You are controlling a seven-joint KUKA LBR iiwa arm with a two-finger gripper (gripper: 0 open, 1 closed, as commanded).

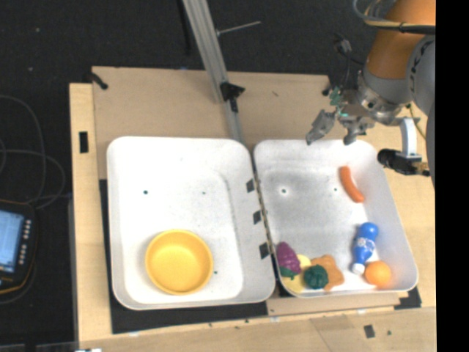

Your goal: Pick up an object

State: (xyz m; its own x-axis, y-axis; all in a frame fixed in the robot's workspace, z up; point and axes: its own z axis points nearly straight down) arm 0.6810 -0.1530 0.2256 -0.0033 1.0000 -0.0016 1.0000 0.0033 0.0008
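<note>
My gripper [335, 132] hangs above the far rim of the right bin [315, 196], open, with nothing between its fingers. Inside that bin an orange sausage-shaped toy [351, 183] lies near the right wall, just below and right of the gripper. A blue and white bottle-like toy [364, 245] and an orange ball [378, 273] rest in the near right corner. A purple toy [287, 258], a dark green toy [316, 276] and a tan piece [331, 268] crowd the near edge.
The left bin [176, 174] contains a yellow bowl [179, 261] in its near part. A slanted metal pole [212, 57] rises behind the seam between the bins. A dark tablet [11, 244] sits at the far left.
</note>
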